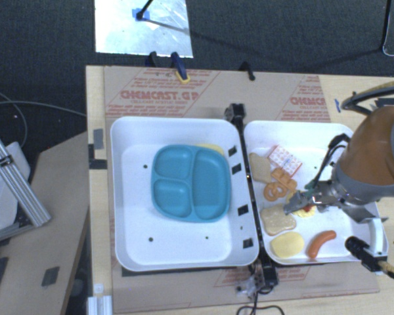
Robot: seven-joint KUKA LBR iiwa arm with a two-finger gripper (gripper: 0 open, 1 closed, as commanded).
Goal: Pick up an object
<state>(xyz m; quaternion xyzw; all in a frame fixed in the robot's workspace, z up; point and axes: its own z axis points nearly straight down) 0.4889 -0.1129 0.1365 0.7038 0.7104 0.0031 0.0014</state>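
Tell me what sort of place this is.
Probably a robotics lab test bench: two white bins side by side on a board, toy food like a sausage and pretzel, a blue plate, and the arm's gripper over the right bin.

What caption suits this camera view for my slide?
Grey KUKA arm's gripper lowered among toy foods in the right white bin; blue divided plate in the left.

Hidden and cut-off parts of the bench scene

The arm (379, 156) is cut off by the right edge, and part of the right bin (315, 128) is covered by it. A yellow item (211, 148) is largely hidden behind the blue divided plate (190, 182) in the left bin (128, 195). The gripper (295, 206) is too small and blurred for its finger state to be made out.
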